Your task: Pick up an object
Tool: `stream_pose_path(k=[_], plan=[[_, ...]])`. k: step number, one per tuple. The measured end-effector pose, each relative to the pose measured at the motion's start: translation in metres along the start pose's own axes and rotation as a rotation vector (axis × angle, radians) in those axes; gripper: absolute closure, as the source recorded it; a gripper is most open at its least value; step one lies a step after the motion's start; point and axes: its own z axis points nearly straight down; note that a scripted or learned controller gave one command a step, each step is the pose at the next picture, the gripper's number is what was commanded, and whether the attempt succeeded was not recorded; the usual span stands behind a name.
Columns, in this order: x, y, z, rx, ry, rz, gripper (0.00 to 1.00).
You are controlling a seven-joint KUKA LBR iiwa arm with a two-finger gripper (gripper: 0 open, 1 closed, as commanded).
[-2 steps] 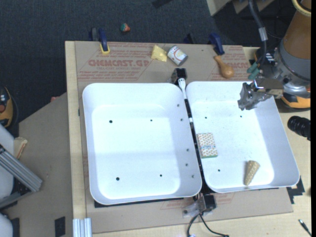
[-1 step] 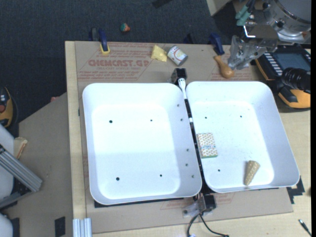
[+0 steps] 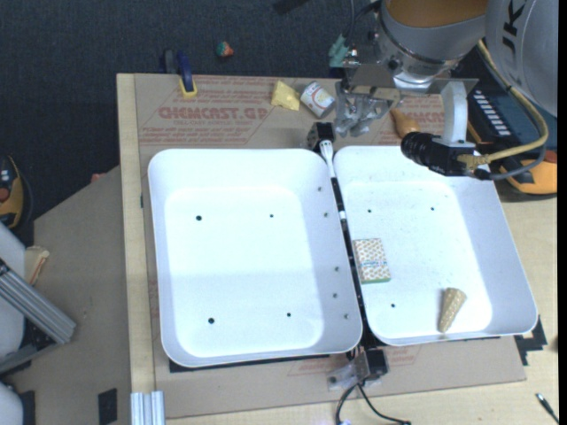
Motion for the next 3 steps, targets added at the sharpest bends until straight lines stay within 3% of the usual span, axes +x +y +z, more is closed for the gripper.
stream_pose_path(k=[1,2,3], plan=[[0.044,-0.003,0.061,0.003,0.0,0.0,1.0],[0.092,-0.011,-0.05,-0.017,0.004,-0.001,1.0],[0.145,0.027,0.015,-0.004,0.0,0.002,1.0]])
